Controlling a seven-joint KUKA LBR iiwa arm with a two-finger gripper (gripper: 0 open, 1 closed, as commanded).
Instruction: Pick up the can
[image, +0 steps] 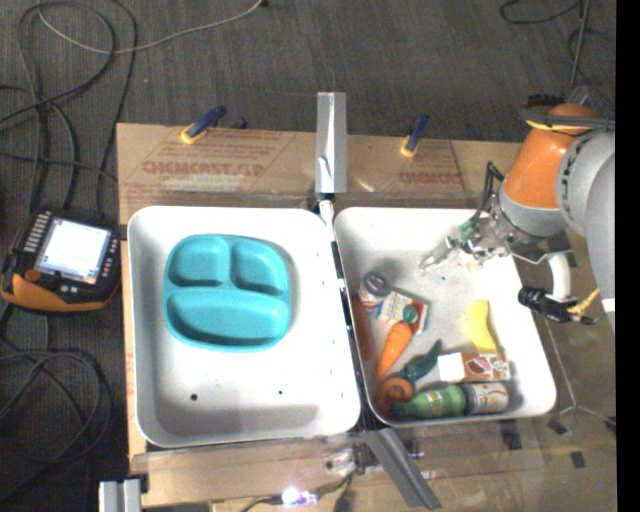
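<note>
A small can (374, 287) with a grey lid and red side stands in the right bin (440, 225), near its left wall, touching a small printed carton (407, 309). My gripper (436, 256) hovers over the upper middle of that bin, up and to the right of the can and well apart from it. Its silver fingers (428, 264) point left and look open, with nothing between them. The orange-banded wrist (530, 180) reaches in from the right.
Below the can lie a carrot (394, 346), a dark green vegetable (424, 362), a green bottle (434, 402), a brown-labelled tin (487, 397), a white block (450, 366) and a banana (482, 325). The left bin (150, 380) holds a blue divided tray (228, 290).
</note>
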